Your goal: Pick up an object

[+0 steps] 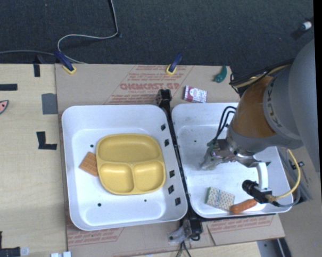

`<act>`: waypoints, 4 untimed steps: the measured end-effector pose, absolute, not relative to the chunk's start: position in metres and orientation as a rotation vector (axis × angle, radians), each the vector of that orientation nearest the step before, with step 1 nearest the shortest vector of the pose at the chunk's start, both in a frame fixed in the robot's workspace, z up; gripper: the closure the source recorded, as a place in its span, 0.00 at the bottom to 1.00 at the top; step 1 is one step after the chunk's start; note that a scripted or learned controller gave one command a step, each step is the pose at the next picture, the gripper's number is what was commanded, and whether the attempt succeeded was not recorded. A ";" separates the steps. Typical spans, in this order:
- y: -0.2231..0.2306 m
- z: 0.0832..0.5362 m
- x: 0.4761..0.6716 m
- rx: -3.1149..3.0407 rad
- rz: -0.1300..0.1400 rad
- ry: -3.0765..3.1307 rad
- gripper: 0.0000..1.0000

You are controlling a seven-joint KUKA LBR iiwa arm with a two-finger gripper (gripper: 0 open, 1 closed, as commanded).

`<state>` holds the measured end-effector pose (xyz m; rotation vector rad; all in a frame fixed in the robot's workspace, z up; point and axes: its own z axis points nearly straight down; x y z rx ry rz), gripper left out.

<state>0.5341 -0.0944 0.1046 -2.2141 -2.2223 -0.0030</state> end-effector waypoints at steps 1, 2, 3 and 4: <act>-0.094 0.114 0.534 -2.211 -0.003 -2.222 1.00; -0.092 0.123 0.534 -2.208 -0.004 -2.222 1.00; -0.091 0.132 0.534 -2.206 -0.005 -2.221 1.00; -0.090 0.141 0.534 -2.202 -0.006 -2.221 1.00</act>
